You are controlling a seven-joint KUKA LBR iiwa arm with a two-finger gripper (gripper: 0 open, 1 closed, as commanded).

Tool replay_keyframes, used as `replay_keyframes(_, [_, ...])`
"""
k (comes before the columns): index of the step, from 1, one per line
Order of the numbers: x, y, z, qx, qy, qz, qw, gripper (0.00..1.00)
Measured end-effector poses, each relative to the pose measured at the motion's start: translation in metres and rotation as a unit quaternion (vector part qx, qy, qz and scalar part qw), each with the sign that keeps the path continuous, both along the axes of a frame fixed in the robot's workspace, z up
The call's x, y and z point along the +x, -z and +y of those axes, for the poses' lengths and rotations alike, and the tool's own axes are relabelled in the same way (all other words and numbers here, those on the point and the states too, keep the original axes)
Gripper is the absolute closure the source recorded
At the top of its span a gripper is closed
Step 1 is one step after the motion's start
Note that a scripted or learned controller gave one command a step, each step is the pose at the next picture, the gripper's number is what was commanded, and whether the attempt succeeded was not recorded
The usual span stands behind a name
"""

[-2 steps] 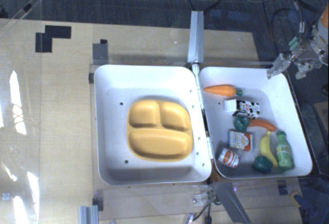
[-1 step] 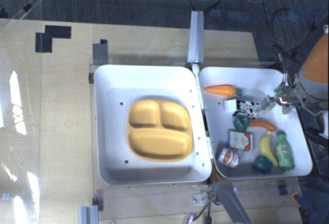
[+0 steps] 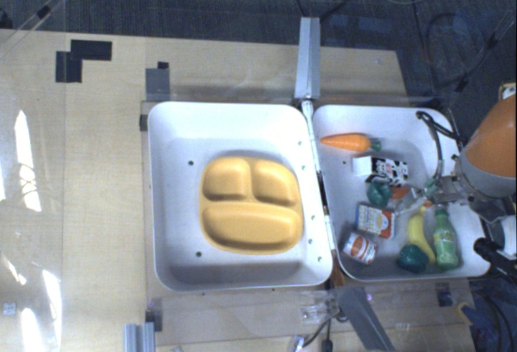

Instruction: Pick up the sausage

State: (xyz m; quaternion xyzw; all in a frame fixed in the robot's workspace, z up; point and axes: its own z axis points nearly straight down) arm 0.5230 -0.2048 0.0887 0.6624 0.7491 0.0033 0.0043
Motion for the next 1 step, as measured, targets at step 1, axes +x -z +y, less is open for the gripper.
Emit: replay_keyframes(1, [0.0027, -0.0121, 0.0007, -0.0002, -0.001, -0.003, 1.0, 1.0])
